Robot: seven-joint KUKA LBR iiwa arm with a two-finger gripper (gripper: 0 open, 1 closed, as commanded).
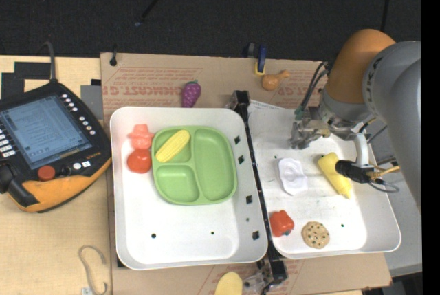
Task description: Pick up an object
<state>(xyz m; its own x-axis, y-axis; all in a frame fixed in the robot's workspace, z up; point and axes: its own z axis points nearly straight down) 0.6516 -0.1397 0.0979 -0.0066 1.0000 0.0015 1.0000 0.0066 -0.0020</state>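
Banana (335, 173) lies near the right bin's (385, 235) right edge, beside a white cup (293, 175); a cookie (315, 234) sits at its front edge. Gripper (301, 139) hovers near the back edge. Cardboard lettering (141, 89) is unreadable.

Two bins sit side by side on the bench. In the left bin (137, 232) a divided plate (199, 173) holds a corn cob (171, 145) in its rear-left compartment. In the right bin (371, 235) a banana (333, 173) lies right of a crumpled wrapper (292, 175); a cookie (315, 234) and a tomato (281, 223) lie at the front. The pincer (300, 139) hangs over the rear. A teach pendant (45, 142) rests left of both bins.
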